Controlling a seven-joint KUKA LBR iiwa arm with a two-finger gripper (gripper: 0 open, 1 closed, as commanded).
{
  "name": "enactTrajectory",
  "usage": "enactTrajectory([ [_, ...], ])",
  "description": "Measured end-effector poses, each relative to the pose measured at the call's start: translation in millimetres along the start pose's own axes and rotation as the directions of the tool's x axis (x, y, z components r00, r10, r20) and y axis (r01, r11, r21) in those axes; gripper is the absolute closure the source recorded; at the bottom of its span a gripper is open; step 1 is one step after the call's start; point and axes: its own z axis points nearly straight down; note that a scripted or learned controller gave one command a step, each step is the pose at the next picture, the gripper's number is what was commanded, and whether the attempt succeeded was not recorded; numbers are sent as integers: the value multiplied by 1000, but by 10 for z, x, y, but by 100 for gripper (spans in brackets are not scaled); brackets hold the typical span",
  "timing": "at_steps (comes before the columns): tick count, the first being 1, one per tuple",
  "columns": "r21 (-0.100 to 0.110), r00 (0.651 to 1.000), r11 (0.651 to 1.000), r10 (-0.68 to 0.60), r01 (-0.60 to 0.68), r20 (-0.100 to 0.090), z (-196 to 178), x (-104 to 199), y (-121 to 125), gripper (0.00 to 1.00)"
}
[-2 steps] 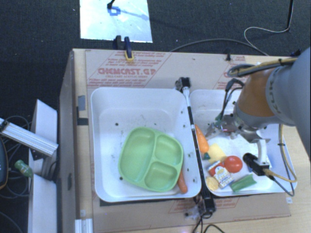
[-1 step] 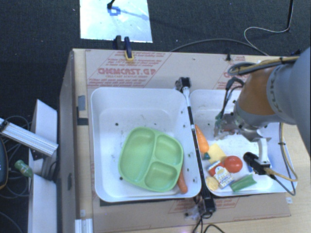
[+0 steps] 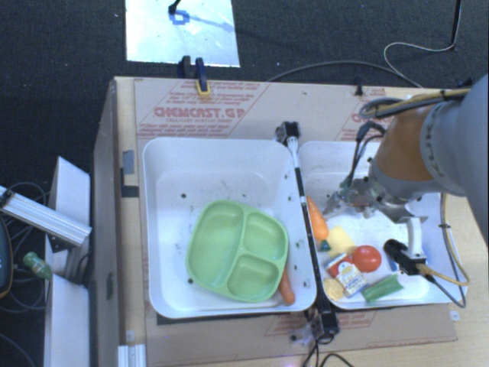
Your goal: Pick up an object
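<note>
Over the right bin (image 3: 336, 159), the gripper (image 3: 353, 199) hovers near a carrot (image 3: 317, 220) and tomato (image 3: 367, 258). Finger state: cannot tell, apparently hidden. A clean pick likely needs centring over one item.

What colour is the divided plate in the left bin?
Light green: the plate lies in the left bin, best seen in the camera view.

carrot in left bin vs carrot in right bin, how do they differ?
The left-bin carrot lies at the bin's near right corner, partly tucked under the green divided plate; the right-bin carrot lies in the open against the divider wall, farther back. The left one shows as a short stub, the right one along its length. The right one looks a brighter orange. Both are orange, slim and lying flat near the divider.
</note>
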Motion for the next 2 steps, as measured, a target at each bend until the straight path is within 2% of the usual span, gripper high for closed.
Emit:
enactTrajectory([
  [1, -3, 1000, 1000, 3, -3, 4, 97, -50, -447, 0],
  [2, 3, 1000, 1000, -1, 1, -5, 6, -16, -447, 100],
])
